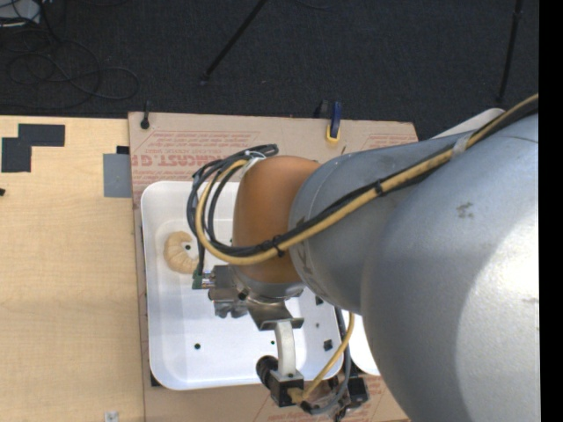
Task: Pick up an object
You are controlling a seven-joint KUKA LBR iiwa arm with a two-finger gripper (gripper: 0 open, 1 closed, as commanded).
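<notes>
A small tan, ridged object [179, 253] lies against the left wall of the white bin [176, 350]. My gripper [230, 299] hangs low over the middle of that bin, just right of the tan object and apart from it. The orange wrist band and the grey arm cover most of the gripper from above. Nothing is seen held in it.
The big grey arm [440, 262] crosses in from the right and hides the second bin and much of the first. Brown cardboard [220, 143] lies under the bins. A blue and yellow clamp [334, 121] sits on its far edge. The wooden bench [62, 280] extends left.
</notes>
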